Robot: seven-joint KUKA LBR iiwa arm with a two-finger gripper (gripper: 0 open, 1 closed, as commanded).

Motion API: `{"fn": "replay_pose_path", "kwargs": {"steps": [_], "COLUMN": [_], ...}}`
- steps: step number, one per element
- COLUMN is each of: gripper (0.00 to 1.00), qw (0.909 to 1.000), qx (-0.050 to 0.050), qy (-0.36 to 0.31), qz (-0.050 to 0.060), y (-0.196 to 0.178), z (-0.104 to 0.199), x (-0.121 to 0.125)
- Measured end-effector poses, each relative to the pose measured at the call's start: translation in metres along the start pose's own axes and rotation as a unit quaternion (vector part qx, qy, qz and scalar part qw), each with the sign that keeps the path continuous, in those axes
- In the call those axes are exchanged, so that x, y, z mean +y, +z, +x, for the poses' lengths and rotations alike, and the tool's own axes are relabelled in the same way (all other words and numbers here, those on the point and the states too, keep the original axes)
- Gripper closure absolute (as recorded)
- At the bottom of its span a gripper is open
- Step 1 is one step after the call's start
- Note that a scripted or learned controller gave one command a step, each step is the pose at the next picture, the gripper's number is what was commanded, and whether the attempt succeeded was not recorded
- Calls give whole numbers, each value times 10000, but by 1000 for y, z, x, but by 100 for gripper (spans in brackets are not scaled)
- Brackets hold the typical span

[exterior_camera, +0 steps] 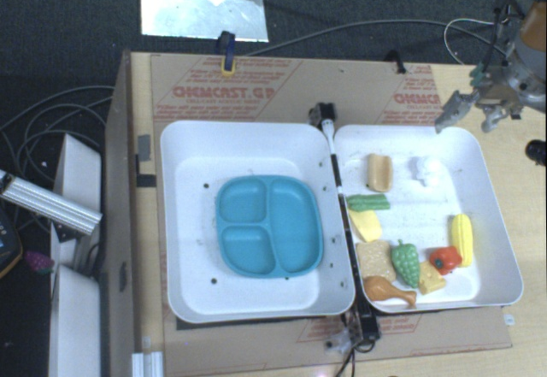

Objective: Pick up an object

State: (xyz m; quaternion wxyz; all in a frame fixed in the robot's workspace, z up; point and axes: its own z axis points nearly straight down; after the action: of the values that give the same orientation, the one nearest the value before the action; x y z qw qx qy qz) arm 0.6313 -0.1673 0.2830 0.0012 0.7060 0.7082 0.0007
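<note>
Bright, even light; slightly soft focus

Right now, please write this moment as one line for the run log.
stage: approach | gripper: open, holding nothing, above right bin's far rim | toy food in right bin untouched | blue tray: left bin

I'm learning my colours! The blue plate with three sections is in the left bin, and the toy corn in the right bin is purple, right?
Not quite: the camera view shows the toy corn cob is yellow, not purple. The rest holds.

A divided tray lies in the left bin; toy foods apparently crowd the right bin.
</note>
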Motion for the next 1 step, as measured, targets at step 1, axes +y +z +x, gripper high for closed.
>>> {"fn": "replay_pose_path", "kwargs": {"steps": [1], "gripper": [0], "qw": [10000], "qx": [10], "qy": [-8], "qz": [25], "y": [105], "z": [48], "x": [-32]}}
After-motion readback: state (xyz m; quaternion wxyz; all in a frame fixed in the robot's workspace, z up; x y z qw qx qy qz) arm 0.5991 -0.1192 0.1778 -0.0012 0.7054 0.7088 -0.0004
